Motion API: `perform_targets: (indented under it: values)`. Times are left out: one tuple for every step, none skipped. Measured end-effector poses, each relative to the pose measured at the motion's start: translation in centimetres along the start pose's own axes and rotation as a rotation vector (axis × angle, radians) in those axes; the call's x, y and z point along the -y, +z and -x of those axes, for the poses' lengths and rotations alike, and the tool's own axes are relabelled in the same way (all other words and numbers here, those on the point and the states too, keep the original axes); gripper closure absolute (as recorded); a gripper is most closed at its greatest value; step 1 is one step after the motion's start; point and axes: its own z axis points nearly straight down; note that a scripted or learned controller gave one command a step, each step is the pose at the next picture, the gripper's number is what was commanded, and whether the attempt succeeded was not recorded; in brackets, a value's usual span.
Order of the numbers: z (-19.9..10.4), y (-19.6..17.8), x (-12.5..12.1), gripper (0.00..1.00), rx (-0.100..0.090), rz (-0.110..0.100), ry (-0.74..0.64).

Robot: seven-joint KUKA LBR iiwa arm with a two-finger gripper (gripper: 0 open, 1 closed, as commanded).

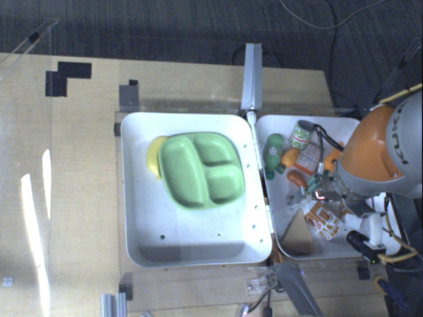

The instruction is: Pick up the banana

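Banana (153, 157) well left of hand (317, 191)

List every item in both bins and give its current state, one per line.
green divided plate: upside down in the left bin, lying over the banana.
banana: mostly hidden, one yellow edge showing at the plate's left side.
green bottle: lying on its side in the right bin.
small jar: tipped over near the right bin's far wall.
snack packet: lying flat, beside the gripper.
gripper: low over the right bin's clutter.
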Motion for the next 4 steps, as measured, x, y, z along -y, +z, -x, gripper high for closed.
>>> perform_targets:
  values:
    - [-1.5, 0.1, -6.1, 0.0, 0.0, 0.001, -0.189]
    - [-1.6, -1.1, -6.3, 1.0, -0.001, 0.007, -0.191]
    - [-2.2, -0.1, -0.3, 1.0, 0.003, 0.007, -0.347]
    - [0.8, -0.1, 2.0, 1.0, 0.003, 0.008, -0.458]
